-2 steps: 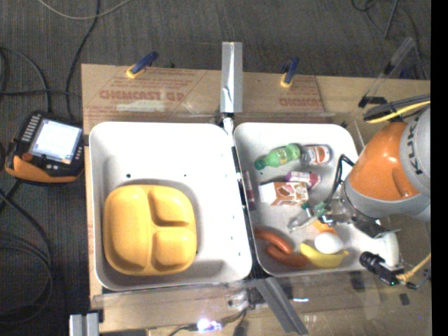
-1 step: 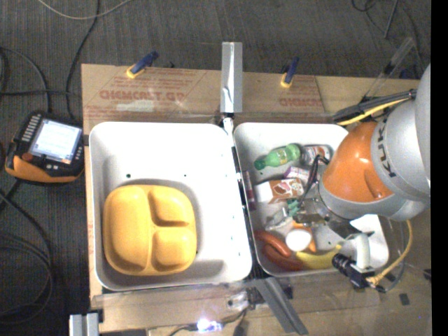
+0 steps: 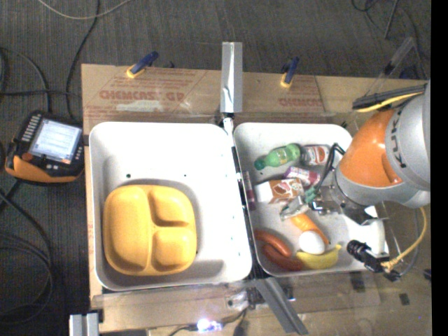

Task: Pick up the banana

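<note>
Camera view is showing the gripper (image 3: 311, 203) hanging low over the middle of the right bin (image 3: 245, 187), at the end of the arm (image 3: 381, 159) that is reaching in from the right of the frame. How far it is open cannot be told, and nothing is visibly being held. Directly below the gripper in the frame an orange item (image 3: 305, 222) and a white egg-shaped item (image 3: 312, 243) are lying, and just beyond them the banana (image 3: 318, 258) is resting against the bin's lower wall. The banana is therefore lying toward the lower edge of the frame from the gripper, slightly to the right, near but not touching. Its long axis is running roughly left to right, curving upward at the right end. A red sausage-shaped item (image 3: 274, 250) is touching its left end, which is likely limiting clearance on that side.
</note>
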Robot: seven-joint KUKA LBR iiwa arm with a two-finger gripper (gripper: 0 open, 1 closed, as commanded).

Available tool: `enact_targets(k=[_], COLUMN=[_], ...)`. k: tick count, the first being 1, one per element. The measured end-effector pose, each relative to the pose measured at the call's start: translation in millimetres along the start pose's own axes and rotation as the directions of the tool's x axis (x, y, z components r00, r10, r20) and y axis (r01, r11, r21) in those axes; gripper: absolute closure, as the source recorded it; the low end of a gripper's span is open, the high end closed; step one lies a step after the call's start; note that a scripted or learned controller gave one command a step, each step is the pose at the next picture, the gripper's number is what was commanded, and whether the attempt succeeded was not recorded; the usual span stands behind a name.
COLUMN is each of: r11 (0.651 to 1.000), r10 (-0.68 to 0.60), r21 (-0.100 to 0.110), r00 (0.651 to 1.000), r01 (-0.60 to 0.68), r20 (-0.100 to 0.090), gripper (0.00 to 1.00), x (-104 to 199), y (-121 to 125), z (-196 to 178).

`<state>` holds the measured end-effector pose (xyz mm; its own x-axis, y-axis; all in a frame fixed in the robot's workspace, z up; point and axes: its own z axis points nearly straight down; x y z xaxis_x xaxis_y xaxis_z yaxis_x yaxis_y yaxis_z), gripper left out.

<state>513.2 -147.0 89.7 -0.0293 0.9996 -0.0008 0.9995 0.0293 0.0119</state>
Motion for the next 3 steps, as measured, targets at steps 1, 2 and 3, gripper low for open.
enact_targets(k=[1,2,3], r11=[0.997,0.984,0.976], r10=[-0.082,-0.178,-0.218], r21=[0.014,0.016,0.013], r00=[0.997,0.984,0.976], r01=[0.082,0.178,0.218], r20=[-0.003,-0.003,-0.004], gripper=[0.00,0.00,0.00], x=[4,3,-15], y=[-29,-30,-29], z=[-54,-34,-61])
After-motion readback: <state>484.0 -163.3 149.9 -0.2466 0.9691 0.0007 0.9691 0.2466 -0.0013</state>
